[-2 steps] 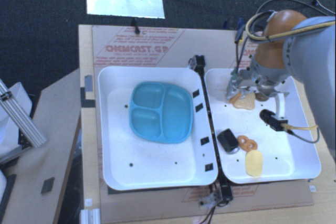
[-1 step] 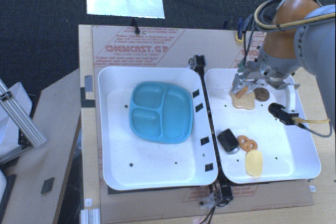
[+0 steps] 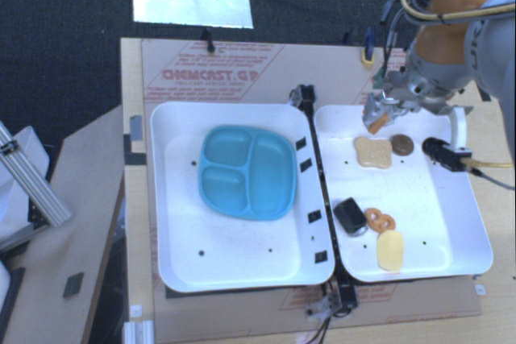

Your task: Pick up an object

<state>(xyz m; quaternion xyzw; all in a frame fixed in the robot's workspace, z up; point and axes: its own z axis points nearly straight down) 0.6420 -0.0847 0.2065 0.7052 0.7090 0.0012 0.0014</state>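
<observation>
My gripper (image 3: 376, 117) hangs over the far left corner of the right bin (image 3: 459, 205). It is shut on a small orange piece (image 3: 376, 124) that sticks out below its fingertips, just above the bin floor. Right below it a tan toast slice (image 3: 372, 151) lies flat, with a round brown cookie (image 3: 401, 145) beside it. Nearer the front lie a black block (image 3: 351, 215), an orange pretzel (image 3: 379, 218) and a pale yellow piece (image 3: 390, 250).
A blue divided plate (image 3: 246, 172) lies in the left bin (image 3: 173, 254). A black divider strip (image 3: 314, 173) runs between the bins. A black fitting on a white bracket (image 3: 448, 151) with cables sits at the right bin's far right edge.
</observation>
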